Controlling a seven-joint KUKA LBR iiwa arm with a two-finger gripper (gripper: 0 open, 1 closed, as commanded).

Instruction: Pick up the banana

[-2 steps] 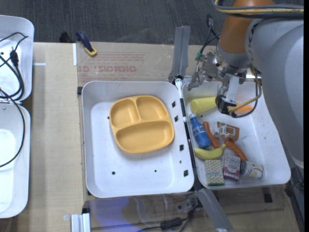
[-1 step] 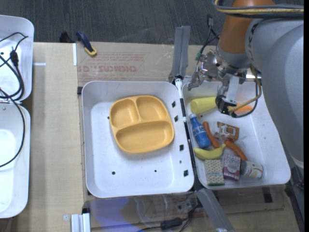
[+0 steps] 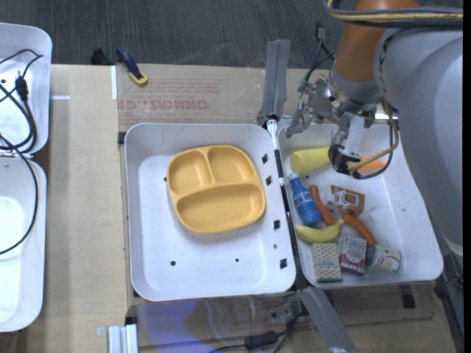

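Where the banana lay: the banana (image 3: 318,232) was low in the right bin (image 3: 401,190), near its 6 o'clock end and close to the wall between the two bins.
Things around it: a blue bottle (image 3: 303,199) was right beside it at 11 o'clock, an orange carrot (image 3: 359,226) at 3 o'clock, and a small packet (image 3: 326,262) at 6 o'clock.
Gripper: the gripper (image 3: 303,120) hung at the 12 o'clock end of that bin, well apart from the banana. I could not tell if it was apart or together.
Look-alike: a pale yellow thing (image 3: 309,159) lay just below the gripper. It was not curved like the banana.
Doing it well: I think the gripper should go toward 6 o'clock, pass over the bottle, open wide, and come down across the banana's fat middle, so it misses the bottle and the wall.
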